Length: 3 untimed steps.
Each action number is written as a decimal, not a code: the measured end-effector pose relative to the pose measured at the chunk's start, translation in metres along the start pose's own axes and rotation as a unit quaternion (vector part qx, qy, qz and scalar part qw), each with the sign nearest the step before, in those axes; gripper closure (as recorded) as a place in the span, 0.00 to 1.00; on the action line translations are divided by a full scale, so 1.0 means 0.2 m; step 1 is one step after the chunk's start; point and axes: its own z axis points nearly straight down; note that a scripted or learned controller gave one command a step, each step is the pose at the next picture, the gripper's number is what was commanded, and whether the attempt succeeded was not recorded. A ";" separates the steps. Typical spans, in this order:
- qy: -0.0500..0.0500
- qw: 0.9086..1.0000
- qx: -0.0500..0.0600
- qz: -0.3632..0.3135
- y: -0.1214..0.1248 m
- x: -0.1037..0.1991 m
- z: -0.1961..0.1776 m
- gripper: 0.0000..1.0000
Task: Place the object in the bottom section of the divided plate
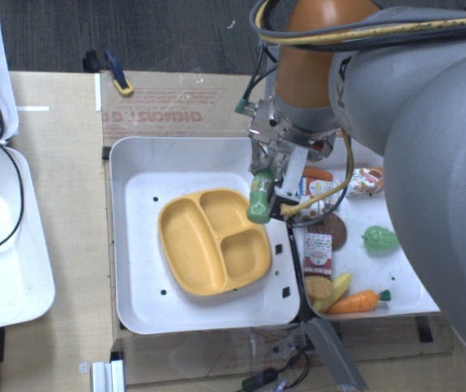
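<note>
Pincer [262,188] clamped on small green bottle-shaped object [259,202], upright, over yellow divided plate [214,242] rim

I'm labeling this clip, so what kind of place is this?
Probably a robotics lab bench: a robot arm reaches over white bins holding a yellow divided plate and toy food.

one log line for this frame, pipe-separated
gripper: shut on green object | above yellow divided plate right rim | not yet placed
</note>
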 end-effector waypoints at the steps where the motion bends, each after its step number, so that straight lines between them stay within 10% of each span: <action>1: 0.000 0.993 0.001 -0.116 -0.13 0.22 0.21 1.00; 3: -0.001 0.982 -0.001 -0.189 -0.16 0.31 -0.05 1.00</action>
